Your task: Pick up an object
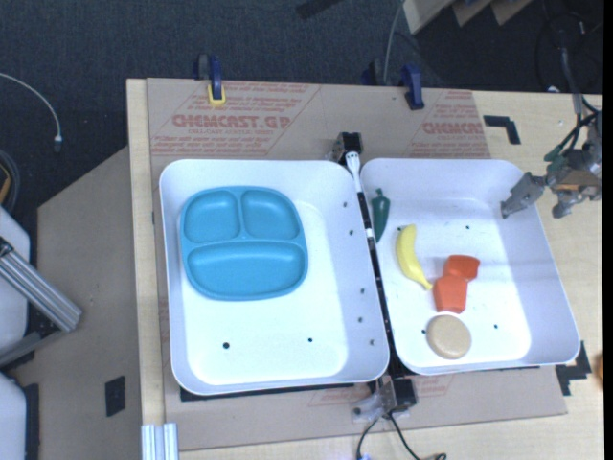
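The right bin holds a yellow banana, an orange-red block, a tan round piece and a small green item against its left wall. My gripper hovers over the bin's far right corner, well to the right of these objects. Its fingers are spread open with nothing between them. The arm enters at the right edge of the view.
The left bin carries a blue divided plate in its far left part. Both bins sit on a brown board held by blue clamps. A cable and a fitting lie at the seam between the bins.
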`<state>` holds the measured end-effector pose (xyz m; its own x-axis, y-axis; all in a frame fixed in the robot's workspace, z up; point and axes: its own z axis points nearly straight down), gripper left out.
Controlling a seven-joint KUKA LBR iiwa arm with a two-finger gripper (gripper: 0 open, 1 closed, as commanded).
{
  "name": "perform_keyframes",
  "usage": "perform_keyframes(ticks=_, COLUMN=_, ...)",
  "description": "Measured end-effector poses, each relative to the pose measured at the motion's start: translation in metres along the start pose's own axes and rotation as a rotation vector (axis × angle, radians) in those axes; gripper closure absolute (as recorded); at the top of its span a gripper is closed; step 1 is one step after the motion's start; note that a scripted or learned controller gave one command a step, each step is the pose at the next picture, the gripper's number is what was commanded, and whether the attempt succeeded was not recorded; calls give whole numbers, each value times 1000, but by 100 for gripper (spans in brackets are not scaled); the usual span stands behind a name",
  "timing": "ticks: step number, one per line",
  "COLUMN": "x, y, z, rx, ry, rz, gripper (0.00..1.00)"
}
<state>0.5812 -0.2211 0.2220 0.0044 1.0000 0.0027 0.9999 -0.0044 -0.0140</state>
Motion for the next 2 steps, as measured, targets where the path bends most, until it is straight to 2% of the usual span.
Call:
perform_keyframes(ticks=1, x=1, y=3, z=-9, rx=-14, ry=-3, rz=-4, gripper=0)
perform_keyframes(ticks=2, x=10, y=8, z=48, rx=-9, ry=-1, rz=-6, gripper=0)
